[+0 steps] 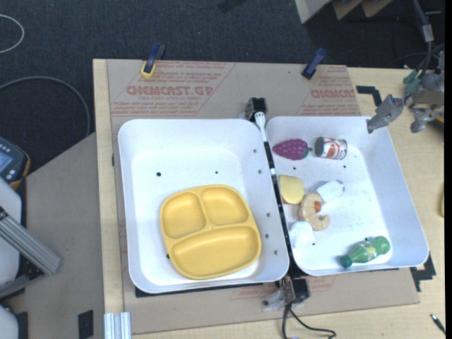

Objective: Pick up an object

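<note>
Green bottle [366,251] at near right corner of right bin [404,189], lying flat, long axis roughly left-right. Yellow piece [291,188] by divider. Purple grapes [291,148] and can [330,147] at far side. Gripper [395,111] past far-right rim (can't tell its opening). All objects lie left and nearer; can closest.

Tray [209,232] in L bin [141,161]
</note>
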You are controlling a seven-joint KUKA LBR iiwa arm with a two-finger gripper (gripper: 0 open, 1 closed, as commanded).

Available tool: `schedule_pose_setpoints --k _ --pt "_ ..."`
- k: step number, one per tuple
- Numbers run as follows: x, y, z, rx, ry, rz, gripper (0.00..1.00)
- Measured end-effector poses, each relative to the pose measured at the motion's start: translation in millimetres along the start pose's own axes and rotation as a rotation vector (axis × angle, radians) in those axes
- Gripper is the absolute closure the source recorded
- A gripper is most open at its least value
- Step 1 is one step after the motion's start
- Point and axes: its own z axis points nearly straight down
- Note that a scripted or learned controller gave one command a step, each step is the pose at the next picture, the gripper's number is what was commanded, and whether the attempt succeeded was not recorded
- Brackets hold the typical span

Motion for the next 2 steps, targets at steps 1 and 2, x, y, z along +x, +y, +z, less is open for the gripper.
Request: schedule_pose_setpoints --k 1,2 --pt "-2 -1 -4 0.008 -0.001 0.003 1.0" --pt "-49 -41 -102 0.001 -0.004 0.012 1.0"
